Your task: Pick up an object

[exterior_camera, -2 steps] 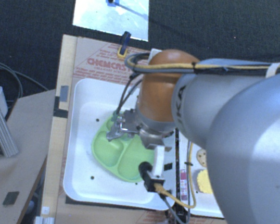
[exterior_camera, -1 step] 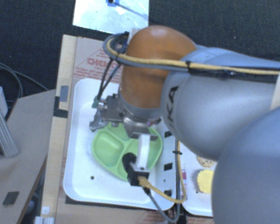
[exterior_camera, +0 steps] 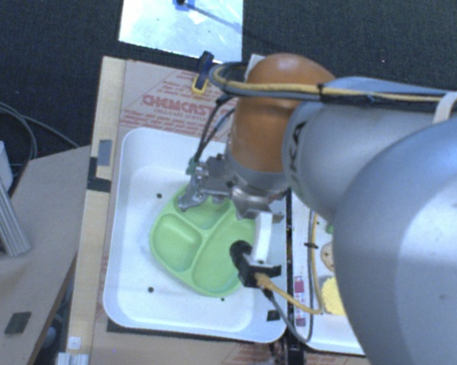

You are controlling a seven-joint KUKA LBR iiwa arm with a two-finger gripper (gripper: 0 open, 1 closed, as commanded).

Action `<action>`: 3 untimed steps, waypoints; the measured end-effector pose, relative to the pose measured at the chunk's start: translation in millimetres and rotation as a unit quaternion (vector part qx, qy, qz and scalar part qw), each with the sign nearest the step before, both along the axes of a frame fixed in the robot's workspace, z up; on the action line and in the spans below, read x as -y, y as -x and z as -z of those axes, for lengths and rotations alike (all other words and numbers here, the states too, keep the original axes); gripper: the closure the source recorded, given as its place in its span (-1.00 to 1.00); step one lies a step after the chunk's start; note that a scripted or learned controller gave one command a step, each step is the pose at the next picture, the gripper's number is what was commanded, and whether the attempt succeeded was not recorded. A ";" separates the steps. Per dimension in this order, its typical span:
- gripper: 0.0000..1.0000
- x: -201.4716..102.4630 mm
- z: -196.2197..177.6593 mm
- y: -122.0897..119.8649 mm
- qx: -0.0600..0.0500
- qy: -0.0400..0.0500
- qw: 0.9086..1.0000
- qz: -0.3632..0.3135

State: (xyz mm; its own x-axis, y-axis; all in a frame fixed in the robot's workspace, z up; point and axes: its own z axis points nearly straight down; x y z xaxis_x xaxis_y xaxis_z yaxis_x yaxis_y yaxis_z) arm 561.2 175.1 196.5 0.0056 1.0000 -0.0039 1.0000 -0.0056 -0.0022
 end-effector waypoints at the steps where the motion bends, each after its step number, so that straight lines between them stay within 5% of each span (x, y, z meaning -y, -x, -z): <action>1: 1.00 -4.7 -14.5 0.4 0.002 -0.002 1.000 -0.005; 2: 1.00 -37.9 -38.2 77.9 0.000 -0.003 1.000 -0.007; 3: 1.00 49.6 -15.8 74.0 0.000 0.000 1.000 0.001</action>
